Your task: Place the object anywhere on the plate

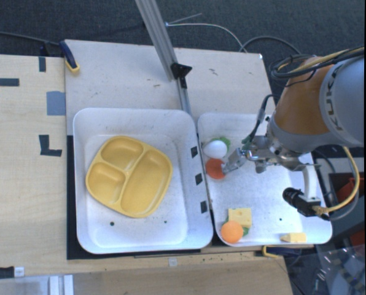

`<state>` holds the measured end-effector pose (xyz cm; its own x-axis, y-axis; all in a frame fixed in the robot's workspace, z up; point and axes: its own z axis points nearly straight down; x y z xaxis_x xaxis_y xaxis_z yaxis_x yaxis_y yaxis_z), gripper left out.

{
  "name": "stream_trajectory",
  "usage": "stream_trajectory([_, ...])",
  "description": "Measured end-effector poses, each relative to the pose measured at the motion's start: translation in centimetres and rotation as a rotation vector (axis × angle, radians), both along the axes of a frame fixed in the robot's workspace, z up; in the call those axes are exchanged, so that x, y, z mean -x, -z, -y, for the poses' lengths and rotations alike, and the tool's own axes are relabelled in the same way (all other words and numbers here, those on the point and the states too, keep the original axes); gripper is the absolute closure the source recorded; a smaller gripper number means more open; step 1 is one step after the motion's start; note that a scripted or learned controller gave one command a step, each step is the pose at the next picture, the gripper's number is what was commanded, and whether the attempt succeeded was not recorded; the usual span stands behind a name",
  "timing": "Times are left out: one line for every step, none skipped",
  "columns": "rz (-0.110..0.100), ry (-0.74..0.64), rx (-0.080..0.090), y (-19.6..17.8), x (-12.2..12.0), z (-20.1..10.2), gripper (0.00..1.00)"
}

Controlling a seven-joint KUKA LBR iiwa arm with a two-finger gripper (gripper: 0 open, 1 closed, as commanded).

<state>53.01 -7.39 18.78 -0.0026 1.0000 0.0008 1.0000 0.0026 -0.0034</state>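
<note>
A yellow divided plate (129,175) lies in the left bin (85,226), with nothing on it. In the right bin (275,217) a white egg-shaped object (216,147) rests at the top left, with a bit of green (225,142) behind it and a red-orange round object (215,169) just below it. My gripper (234,162) hangs low over the right bin, right beside the red-orange object and just below and to the right of the white one. Nothing shows as held in it.
A yellow cheese-like block (239,217) and an orange ball (232,232) sit at the right bin's front left, and a small yellow piece (293,238) at its front right. The bins' shared wall (201,177) runs between the plate and the gripper. A metal pole (160,32) slants over the back.
</note>
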Motion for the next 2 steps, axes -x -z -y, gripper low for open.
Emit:
stream_trajectory([0.001, 0.000, -0.001, -1.0, 0.0, 0.0, 1.00])
stream_trajectory([0.011, -0.004, 0.000, -6.6, -5.9, -4.1, 1.00])
